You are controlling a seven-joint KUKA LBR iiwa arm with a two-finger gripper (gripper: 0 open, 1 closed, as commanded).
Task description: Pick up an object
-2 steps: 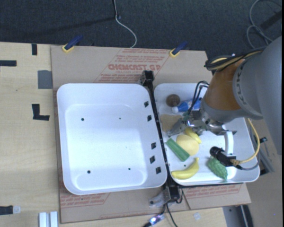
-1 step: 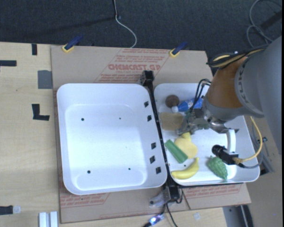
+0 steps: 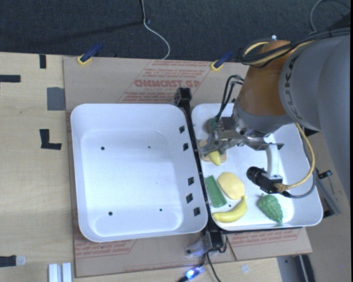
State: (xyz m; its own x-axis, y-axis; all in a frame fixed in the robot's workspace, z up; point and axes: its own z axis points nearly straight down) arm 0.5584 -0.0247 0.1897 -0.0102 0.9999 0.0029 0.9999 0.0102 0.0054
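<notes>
My gripper (image 3: 216, 148) is low in the right bin (image 3: 294, 135), close to its left wall. Directly under its tip lies a small yellow object (image 3: 214, 157), partly hidden by the gripper. Nearer the front rest a pale yellow oval (image 3: 231, 184), a green flat stick (image 3: 215, 191), a banana (image 3: 231, 212) and a bumpy green object (image 3: 271, 208).
The left bin (image 3: 129, 169) sits beside the right one, with a black divider (image 3: 191, 151) between them. The arm's orange band and grey body cover the right bin's back part. Brown cardboard lies beneath both bins.
</notes>
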